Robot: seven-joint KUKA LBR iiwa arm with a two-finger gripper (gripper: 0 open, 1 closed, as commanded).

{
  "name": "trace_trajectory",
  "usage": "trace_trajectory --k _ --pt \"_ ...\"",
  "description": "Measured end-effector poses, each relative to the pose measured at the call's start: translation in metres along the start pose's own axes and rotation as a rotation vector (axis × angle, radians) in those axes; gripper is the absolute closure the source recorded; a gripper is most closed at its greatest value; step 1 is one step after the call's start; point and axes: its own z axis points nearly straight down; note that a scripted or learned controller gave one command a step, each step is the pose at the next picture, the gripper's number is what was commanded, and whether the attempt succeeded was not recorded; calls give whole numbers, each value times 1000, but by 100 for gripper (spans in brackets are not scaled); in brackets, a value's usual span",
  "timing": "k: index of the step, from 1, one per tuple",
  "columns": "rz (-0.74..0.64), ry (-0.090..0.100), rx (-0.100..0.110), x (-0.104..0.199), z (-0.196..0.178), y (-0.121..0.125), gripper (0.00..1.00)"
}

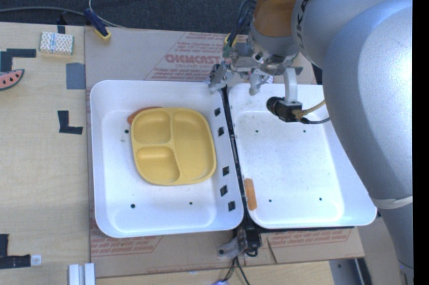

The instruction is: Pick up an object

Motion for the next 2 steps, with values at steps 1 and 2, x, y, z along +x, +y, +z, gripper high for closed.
trace_trajectory --k 1,2 --pt "3 5 -2 20 19 0 0" --pt "2 3 -1 20 9 0 100"
